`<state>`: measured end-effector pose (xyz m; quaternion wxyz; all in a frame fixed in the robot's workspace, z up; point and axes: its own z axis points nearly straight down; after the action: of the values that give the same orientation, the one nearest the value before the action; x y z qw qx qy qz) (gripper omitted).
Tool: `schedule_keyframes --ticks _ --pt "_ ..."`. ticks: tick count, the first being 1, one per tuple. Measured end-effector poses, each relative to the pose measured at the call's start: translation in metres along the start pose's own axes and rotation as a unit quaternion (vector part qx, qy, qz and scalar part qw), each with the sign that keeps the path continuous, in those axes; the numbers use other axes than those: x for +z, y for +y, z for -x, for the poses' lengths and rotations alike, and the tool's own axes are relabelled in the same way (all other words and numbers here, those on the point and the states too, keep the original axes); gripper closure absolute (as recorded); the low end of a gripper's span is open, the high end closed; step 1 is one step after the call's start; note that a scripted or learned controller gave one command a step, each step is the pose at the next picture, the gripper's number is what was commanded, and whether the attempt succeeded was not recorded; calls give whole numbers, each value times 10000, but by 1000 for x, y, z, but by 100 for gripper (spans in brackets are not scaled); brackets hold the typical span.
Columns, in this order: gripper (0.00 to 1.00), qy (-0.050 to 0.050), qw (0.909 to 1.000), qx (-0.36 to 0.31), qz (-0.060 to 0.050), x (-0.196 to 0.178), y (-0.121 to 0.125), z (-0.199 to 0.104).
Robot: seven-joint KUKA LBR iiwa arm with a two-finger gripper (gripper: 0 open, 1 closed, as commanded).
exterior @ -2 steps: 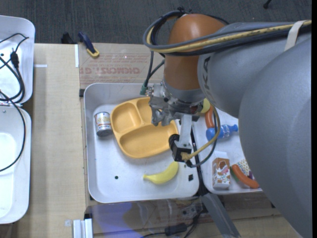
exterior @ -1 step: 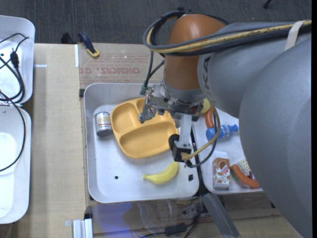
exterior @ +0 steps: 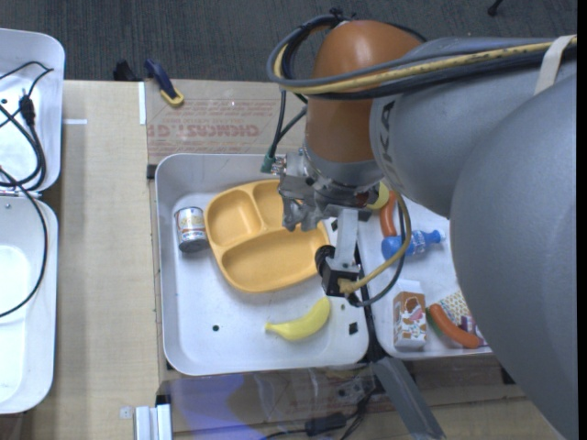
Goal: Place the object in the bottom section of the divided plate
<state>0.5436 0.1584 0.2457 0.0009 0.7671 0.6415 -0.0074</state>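
**Yellow plate under the gripper, banana out on the bin floor**

Shows a yellow divided plate (exterior: 261, 250) lying flat in a white bin (exterior: 170, 291), with 2 small sections toward the top and 1 large section toward the bottom. Places the gripper (exterior: 301, 211) over the plate's right rim, about where the small sections meet the large one. Cannot tell from this slant whether wide or narrow, or whether holding anything. Puts a yellow banana (exterior: 299, 323) on the bin floor just below the plate, near its lower rim but apart from it. Sets a small metal can (exterior: 191, 228) just beside the plate's left edge. Shows, in the neighbouring bin to the right, a blue bottle (exterior: 415, 242), a carton (exterior: 410, 319) and a red sausage-like toy (exterior: 451, 328).
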Motion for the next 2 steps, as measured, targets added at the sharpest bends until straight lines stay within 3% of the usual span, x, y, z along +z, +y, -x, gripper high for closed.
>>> schedule_keyframes --ticks 1,2 --pt "0 -2 10000 0 -3 0 0 0" --pt "100 -23 10000 -11 -15 -7 0 1"
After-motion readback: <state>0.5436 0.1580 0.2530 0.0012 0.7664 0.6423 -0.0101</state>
